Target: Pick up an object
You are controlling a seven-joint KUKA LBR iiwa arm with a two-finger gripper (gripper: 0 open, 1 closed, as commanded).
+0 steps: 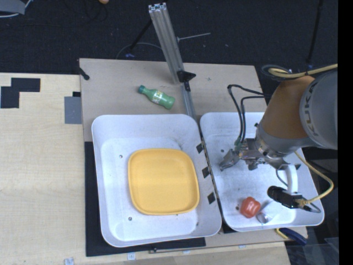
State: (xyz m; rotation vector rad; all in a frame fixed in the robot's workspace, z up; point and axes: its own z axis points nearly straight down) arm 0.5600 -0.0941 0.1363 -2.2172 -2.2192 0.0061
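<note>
A small red object [249,206] lies near the front of the right bin [231,127], with a little grey piece [263,218] touching its right side. A square yellow plate [164,181] lies flat in the middle of the left bin [105,142]. My gripper [229,160] hangs low over the middle of the right bin, close to the wall between the bins. It is behind and to the left of the red object, well apart from it. I see nothing held in it.
A green bottle [156,96] lies on its side on the bench behind the left bin. A slanted aluminium rail [169,37] rises behind the bins. The grey and orange arm [292,117] covers the back right of the right bin.
</note>
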